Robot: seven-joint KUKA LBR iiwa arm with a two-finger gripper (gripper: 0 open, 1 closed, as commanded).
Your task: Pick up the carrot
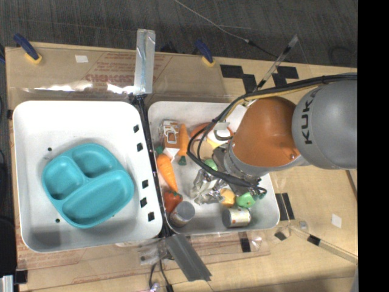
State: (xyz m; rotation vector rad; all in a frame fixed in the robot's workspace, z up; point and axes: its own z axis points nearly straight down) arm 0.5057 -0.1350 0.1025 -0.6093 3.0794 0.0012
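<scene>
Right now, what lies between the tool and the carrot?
In the camera view, the tool sits right of the carrot in the right bin. The short stretch between them is bare white bin floor; a black cable arcs just above it.

A dark carpeted floor (91,8) lies beyond the cardboard-covered bench (73,62), with blue clamps (27,47) at its edge

Grey arm (322,123) reaches in from right, orange-banded wrist bent down, claw (209,187) lowered.
</scene>
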